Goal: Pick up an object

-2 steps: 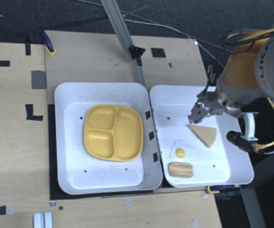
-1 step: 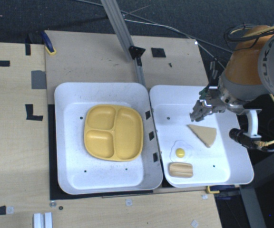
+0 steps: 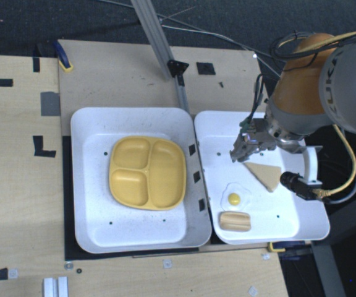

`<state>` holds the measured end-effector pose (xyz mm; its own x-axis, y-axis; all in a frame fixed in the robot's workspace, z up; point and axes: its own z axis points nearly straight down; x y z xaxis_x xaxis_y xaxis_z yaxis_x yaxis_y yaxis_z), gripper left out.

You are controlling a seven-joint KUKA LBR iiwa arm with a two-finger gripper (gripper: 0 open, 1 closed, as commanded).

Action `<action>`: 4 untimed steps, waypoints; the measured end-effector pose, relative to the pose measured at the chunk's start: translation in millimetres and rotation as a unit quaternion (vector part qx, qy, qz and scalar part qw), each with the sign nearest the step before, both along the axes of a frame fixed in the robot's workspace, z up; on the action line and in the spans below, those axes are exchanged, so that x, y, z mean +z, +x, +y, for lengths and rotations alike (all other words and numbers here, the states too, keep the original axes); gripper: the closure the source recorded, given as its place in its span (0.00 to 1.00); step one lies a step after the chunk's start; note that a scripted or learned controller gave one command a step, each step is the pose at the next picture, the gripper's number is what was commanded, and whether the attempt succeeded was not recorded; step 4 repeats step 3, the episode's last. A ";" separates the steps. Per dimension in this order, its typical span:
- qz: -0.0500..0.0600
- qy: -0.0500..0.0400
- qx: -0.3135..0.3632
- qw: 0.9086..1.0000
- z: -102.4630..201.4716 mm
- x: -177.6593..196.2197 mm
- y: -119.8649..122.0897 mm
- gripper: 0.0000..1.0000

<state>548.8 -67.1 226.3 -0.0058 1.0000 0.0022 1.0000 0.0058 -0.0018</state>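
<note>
The end effector [image 3: 245, 148] hangs over the right bin [image 3: 210, 142], its dark fingers pointing down toward the bin floor just beside the upper tip of a tan wedge [image 3: 264, 173], which looks like a toy slice of cheese or bread. From this slanted view I cannot tell whether the fingertips touch the wedge or only the white floor next to it, and nothing shows between them, so I would not say it holds anything. How far the fingers stand apart is not readable either: they merge into 1 dark cluster.

Main risks, as I judge them:

1. The wedge lies flat and thin. If the fingers close beside its tip and not across it, they may pinch air or simply push the piece away toward the arm.
2. A descent a little too deep would press the fingertips into the bin floor.
3. A grip on the narrow tip alone could let the wedge swing or slip out on lifting.

Other candidates lie further from the end effector, toward the near edge of the same bin: a fried egg toy [image 3: 234, 197] below it, and a small brown bread roll [image 3: 234, 221] beyond that. A yellow divided tray [image 3: 147, 172] sits well apart in the left bin [image 3: 86, 166] on the desk [image 3: 17, 184].
</note>
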 end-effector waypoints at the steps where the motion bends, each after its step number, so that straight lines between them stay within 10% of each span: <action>1: 0.001 0.000 0.000 1.000 52.5 8.3 -18.1 1.00; 3: 0.001 -0.001 0.001 1.000 156.0 17.5 -45.1 1.00; 4: 0.001 -0.001 0.001 1.000 156.0 17.5 -45.1 1.00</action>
